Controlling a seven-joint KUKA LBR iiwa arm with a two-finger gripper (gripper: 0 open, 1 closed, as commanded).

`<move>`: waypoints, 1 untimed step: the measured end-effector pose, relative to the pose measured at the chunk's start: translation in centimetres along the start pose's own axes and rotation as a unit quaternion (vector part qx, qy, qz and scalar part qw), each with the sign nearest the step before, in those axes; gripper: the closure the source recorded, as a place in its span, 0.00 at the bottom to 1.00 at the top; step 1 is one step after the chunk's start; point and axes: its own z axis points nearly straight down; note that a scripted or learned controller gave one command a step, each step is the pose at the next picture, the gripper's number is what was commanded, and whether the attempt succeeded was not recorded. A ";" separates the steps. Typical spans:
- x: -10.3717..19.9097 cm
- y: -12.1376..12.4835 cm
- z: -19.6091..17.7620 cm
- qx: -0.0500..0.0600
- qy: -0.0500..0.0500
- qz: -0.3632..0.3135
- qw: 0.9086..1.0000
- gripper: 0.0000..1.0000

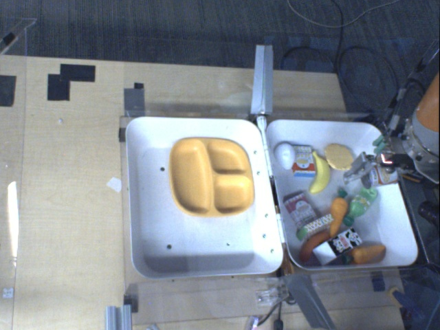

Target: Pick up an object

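The right bin point(405, 243) holds a heap of small items: a yellow banana point(320, 173), a round tan cookie point(339, 156), a white egg point(284, 155), a small carton point(303, 161), an orange carrot point(338, 214), a green bottle point(360, 203), a dark red packet point(298, 207) and a black-and-white box point(346, 241). My gripper point(366, 171) hangs over the right bin's upper right part, just right of the cookie and above the green bottle. Nothing shows between its fingers.
The left bin point(148, 246) carries a yellow divided tray point(210, 176) in its middle. A metal post point(262, 81) stands between the bins at the back. Black cables point(330, 9) lie on the dark floor beyond the bench.
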 end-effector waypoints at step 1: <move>0.5 5.2 2.9 0.000 0.000 -0.024 1.000 0.00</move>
